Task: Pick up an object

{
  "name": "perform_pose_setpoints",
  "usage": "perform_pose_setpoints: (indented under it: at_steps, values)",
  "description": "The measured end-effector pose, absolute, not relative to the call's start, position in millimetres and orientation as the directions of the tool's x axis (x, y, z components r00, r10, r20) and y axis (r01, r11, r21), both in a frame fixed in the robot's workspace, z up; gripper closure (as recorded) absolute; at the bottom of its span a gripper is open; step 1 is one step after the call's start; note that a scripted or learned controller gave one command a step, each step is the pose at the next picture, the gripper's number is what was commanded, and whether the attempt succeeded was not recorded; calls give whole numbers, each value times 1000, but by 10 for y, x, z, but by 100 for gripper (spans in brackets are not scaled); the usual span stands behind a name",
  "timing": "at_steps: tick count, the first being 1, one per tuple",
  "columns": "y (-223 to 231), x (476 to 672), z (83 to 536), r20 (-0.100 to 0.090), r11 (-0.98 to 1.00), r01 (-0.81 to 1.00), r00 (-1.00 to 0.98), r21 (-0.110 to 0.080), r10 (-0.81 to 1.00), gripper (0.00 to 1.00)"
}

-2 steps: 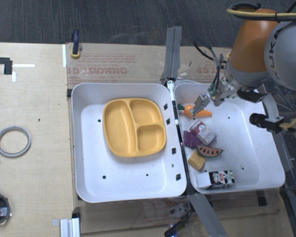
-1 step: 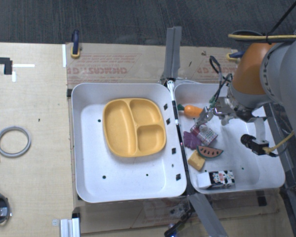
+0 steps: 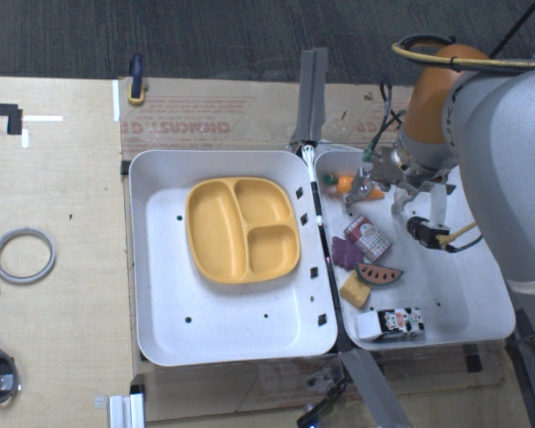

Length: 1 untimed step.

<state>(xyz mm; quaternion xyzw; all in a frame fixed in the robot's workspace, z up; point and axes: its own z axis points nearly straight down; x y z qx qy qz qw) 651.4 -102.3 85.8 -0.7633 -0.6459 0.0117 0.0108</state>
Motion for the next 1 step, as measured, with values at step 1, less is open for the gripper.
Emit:
perform_pose_setpoints:
  at_steps: [1]
  values:
    - [-950, 5488, 909, -2, -488, 873, 488, -4, 873, 0]
